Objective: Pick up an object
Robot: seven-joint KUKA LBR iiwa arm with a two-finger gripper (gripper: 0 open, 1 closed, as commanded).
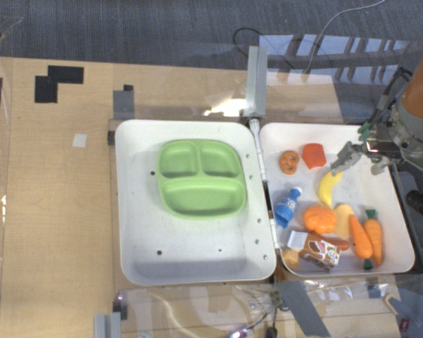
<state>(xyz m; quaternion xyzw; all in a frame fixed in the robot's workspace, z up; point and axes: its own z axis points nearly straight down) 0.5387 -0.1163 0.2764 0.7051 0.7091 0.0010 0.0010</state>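
Camera view, looking down at a slant on a bench [49, 210] with two white bins side by side.

Left bin [137, 252]: holds one green tray [201, 178], three compartments, lying flat near the bin's middle, well apart from every wall.

Right bin [402, 252]: holds all the small items.
- Cookie [289, 162], round, orange-brown with dark spots, upper left of the bin.
- Red block [313, 155], just beside the cookie, on its right.
- Banana [328, 188], yellow, curved, below the block, near the bin's middle.
- Blue bottle [286, 208], lying tilted by the bin's left wall.
- Orange [320, 220], between bottle and carrots, touching a pale yellow piece [343, 219] on its right.
- Two carrots [367, 239], side by side with green ends, toward the lower right.
- Brown carton [319, 251], lying flat at the lower edge, below the orange.

Arm [419, 104], grey with orange band, entering from the right over the right bin's upper right corner.

Gripper [362, 159]: fingers spread apart, nothing between them; one finger [344, 158] angled down-left just above the banana's upper tip, the other [378, 165] to its right over bare bin floor. Contact with the banana not discernible.
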